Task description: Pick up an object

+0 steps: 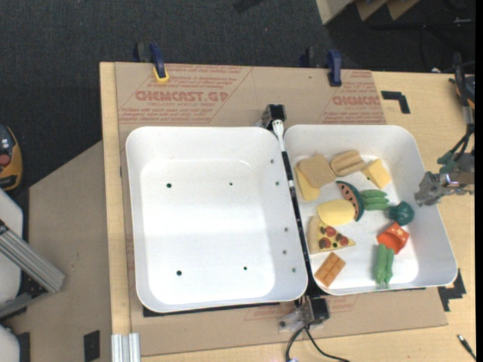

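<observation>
White bins (136, 202); red-green watermelon slice (348, 197); yellow lemon (336, 213); teal broccoli (401, 213); tan bread (315, 172).

1. The gripper (434, 187) sits at the right rim of the right bin (423, 153), on the worktop (90, 202).
2. Left of the gripper, inside that bin, lie the toy foods: broccoli (401, 213) nearest, watermelon slice (349, 198) farther left, pizza slice (327, 237) beyond.
3. The left bin (143, 202) lies farthest left, touching the right bin.
</observation>
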You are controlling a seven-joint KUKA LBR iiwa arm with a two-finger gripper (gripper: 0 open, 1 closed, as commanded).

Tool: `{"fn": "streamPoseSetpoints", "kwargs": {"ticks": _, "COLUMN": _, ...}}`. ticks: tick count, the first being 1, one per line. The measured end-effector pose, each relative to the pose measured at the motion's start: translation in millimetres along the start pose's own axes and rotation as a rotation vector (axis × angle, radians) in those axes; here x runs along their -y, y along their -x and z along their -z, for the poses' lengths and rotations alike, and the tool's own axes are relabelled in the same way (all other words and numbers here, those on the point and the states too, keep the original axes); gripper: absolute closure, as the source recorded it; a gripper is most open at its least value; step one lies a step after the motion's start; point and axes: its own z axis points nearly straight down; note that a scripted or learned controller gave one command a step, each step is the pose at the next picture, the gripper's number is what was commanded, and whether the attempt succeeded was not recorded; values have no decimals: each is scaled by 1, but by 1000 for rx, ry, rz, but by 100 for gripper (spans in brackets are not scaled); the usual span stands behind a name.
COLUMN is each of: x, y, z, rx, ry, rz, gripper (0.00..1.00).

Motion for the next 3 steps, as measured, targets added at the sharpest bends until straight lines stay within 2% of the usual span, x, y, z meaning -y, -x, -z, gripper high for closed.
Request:
{"fn": "streamPoseSetpoints", "kwargs": {"ticks": 1, "x": -6, "y": 55, "z": -23, "rx": 4, "ry": 3, "rz": -5, "gripper": 100}}
{"fn": "streamPoseSetpoints", "kwargs": {"ticks": 2, "x": -12, "y": 53, "z": -19, "rx": 5, "ry": 8, "rz": 0, "gripper": 100}}
{"fn": "streamPoseSetpoints", "kwargs": {"ticks": 3, "x": 5, "y": 52, "z": -16, "rx": 2, "ry": 4, "rz": -1, "gripper": 100}}
